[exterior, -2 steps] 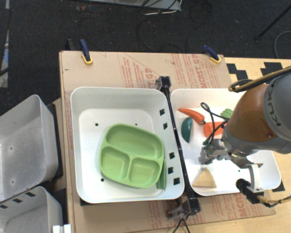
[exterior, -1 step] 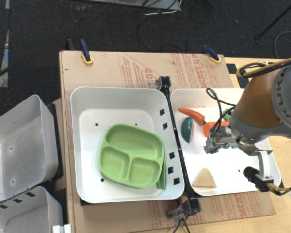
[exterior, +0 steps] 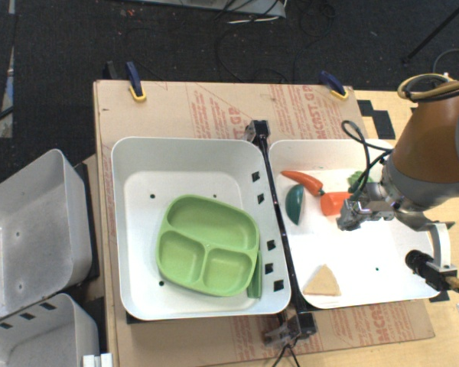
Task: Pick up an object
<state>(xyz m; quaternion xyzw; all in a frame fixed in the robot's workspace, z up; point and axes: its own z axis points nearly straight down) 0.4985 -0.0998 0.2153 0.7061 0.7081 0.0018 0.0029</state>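
Note:
The right bin [exterior: 375,258] holds several small objects. A red chili pepper [exterior: 302,180] lies near its back left, with a dark teal oval piece [exterior: 294,203] just in front of it. An orange block [exterior: 334,202] sits right of the teal piece. A tan wedge [exterior: 322,281] rests near the front edge. A bit of green [exterior: 357,180] peeks out behind the wrist. My gripper [exterior: 350,215] is low in the bin's middle, right beside the orange block and touching or nearly touching it. Nothing is visibly lifted.
The left bin [exterior: 138,174] holds a light green divided plate [exterior: 208,245]. The grey arm with its orange band [exterior: 432,151] covers the right bin's far right side. Blue-and-yellow clamps [exterior: 135,82] hold the cardboard base at the back. Bare bin floor lies between the wedge and the gripper.

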